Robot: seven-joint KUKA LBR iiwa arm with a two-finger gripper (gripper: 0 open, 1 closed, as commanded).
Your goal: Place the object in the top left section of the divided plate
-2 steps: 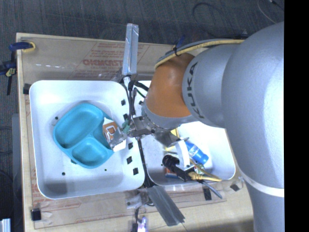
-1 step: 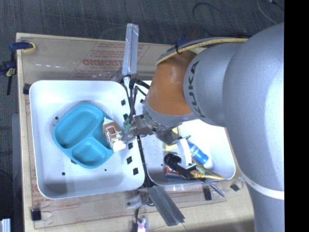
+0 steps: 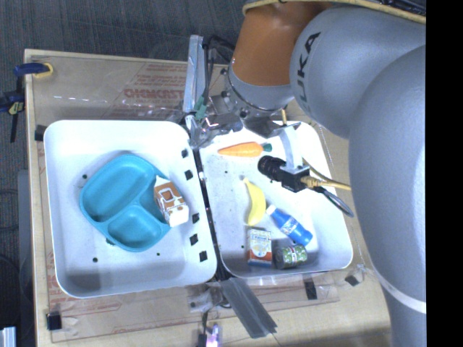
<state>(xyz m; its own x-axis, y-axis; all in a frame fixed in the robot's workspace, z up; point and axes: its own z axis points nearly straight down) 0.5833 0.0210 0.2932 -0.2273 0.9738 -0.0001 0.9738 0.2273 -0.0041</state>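
A blue divided plate (image 3: 119, 186) lies tilted in the left bin (image 3: 65, 266). A small white and orange box (image 3: 171, 202) rests against the plate's right rim, partly over it. My gripper (image 3: 210, 120) hangs under the orange wrist band, above the top end of the wall between the two bins. It is well above and to the right of the box, and I see nothing held in it. The wrist covers most of the gripper.
The right bin (image 3: 333, 244) holds a carrot (image 3: 239, 150) near its top, a banana (image 3: 254, 202) in the middle, a blue bottle (image 3: 289, 226), a small carton (image 3: 259, 247) and a dark can (image 3: 291, 255) along its lower edge. The big grey arm overhangs the right side.
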